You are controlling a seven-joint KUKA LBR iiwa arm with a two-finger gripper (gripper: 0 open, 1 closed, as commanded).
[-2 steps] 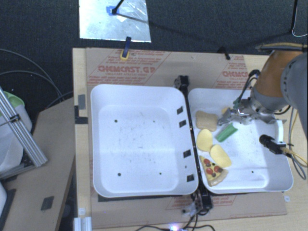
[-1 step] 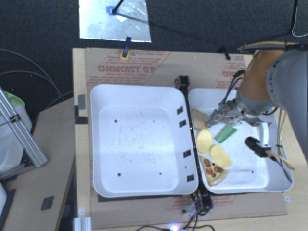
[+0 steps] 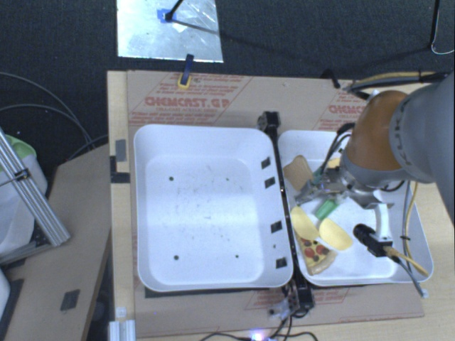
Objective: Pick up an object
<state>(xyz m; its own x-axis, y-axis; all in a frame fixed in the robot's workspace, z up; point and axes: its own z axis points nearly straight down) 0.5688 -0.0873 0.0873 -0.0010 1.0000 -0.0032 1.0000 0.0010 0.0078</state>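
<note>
Scanning from the left edge, I see a metal frame rail [image 3: 32,194] leaning over a side table, and further up a shiny metal sheet [image 3: 169,20] lying flat on the dark floor. A cardboard sheet [image 3: 206,94] with red print lies under both bins, with a small blue and yellow clamp [image 3: 186,72] at its far edge. The left bin [image 3: 141,204] shows a white floor dotted with dark specks. Black clips [image 3: 273,183] run down the seam where the two bins meet.

Everything I could pick sits in the right bin [image 3: 359,268], crowded against its left wall. A tan piece [image 3: 298,169] lies furthest back. Nearer me come a green piece [image 3: 325,209], then two yellow pieces [image 3: 304,224] side by side, touching each other. A toy pizza slice [image 3: 318,254] lies nearest the front wall, just beside the yellow ones.

My gripper [image 3: 313,192] hangs low over this cluster, between the tan piece and the green piece. I cannot tell from this angle whether it is released or clenched, or whether it has hold of anything. The grey arm [image 3: 419,137] with its orange band [image 3: 375,141] reaches in from the right.
</note>
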